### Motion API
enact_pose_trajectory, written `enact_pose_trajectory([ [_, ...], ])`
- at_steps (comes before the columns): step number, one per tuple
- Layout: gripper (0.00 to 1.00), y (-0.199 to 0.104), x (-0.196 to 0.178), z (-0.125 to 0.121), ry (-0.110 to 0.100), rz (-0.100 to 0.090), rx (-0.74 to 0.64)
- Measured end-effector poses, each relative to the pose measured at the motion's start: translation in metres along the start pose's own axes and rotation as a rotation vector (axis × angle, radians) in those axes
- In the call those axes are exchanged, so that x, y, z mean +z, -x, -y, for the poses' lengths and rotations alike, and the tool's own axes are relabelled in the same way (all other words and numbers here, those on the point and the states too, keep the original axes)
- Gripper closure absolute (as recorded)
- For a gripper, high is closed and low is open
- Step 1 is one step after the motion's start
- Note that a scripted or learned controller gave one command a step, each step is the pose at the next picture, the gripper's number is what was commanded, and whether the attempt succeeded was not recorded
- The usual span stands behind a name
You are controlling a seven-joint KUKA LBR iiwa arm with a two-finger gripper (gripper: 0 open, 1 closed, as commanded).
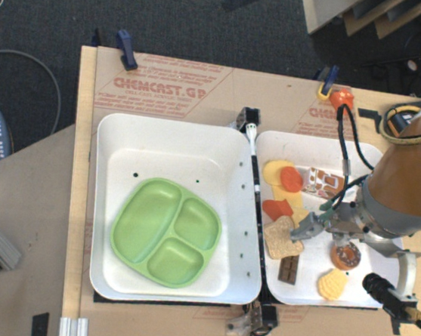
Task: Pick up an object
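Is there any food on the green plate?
No. The green plate lies bare in the left bin; the food sits in the right bin.

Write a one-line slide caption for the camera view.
KUKA arm lowers gripper over toy food in right bin; green plate in left bin.

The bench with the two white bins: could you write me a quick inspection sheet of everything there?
Surface: brown board printed with red lettering, bearing two white bins.
Job's things: toy food in the right bin: toast slice, chocolate bar, doughnut.
Clutter: green divided plate in the left bin.
Grippers: gripper low above the toast slice.
Cables: black cable crossing the right bin.
Surroundings: dark carpet, blue clamps.
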State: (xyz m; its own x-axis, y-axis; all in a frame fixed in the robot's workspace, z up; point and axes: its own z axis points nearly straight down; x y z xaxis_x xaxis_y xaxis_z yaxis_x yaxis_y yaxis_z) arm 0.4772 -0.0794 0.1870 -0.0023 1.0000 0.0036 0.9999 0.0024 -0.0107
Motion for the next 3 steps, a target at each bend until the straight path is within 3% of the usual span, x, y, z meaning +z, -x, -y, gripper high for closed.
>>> enact_pose_trajectory([
  [1, 0.00, 0.070, -0.088, -0.043, 0.024, 0.011, 0.007],
  [2, 0.00, 0.004, 0.007, -0.003, -0.002, -0.002, -0.002],
  [3, 0.00, 0.122, -0.013, -0.008, 0.014, 0.012, 0.013],
])
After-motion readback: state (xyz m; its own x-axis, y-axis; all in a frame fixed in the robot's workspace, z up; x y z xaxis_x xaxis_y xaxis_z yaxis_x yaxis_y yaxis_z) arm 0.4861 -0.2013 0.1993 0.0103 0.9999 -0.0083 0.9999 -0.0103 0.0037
